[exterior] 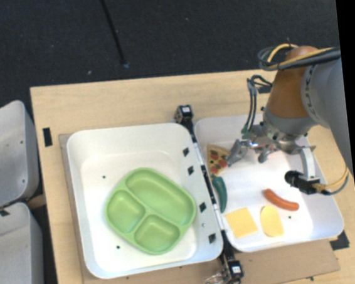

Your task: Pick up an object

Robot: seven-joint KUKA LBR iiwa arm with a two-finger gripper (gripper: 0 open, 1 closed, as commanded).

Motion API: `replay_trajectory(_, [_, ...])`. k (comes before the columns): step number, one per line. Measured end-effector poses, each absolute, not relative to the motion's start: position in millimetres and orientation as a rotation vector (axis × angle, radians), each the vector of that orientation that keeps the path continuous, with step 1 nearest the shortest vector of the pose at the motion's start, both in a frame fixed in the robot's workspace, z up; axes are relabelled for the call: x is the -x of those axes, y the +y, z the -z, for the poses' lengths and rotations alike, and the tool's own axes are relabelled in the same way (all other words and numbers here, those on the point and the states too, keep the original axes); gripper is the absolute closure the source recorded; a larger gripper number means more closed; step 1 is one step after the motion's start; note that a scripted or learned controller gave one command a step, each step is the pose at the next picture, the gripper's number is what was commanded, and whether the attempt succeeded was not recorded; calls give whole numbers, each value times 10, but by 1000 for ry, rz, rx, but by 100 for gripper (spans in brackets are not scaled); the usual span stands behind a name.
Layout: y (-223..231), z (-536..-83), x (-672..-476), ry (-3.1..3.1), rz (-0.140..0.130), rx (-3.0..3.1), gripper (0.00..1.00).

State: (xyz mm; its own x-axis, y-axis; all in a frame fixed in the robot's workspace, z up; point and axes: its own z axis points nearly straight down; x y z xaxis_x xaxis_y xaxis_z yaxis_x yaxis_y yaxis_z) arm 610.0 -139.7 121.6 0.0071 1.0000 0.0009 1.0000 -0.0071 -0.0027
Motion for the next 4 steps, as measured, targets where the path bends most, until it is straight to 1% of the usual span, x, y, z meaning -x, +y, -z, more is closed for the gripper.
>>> replay_trajectory(1, [-1413, -1004, -6113, -2215, -3, 2225, 0])
replay_trajectory(2, [-1421, -1058, -6106, -2211, -8, 2224, 100])
replay_trajectory(3, [-1446, -1460, -6157, -2219, 0, 2224, 100])
replay_trajectory(4, [-1547, -1981, -6220, -2221, 0, 2225, 100])
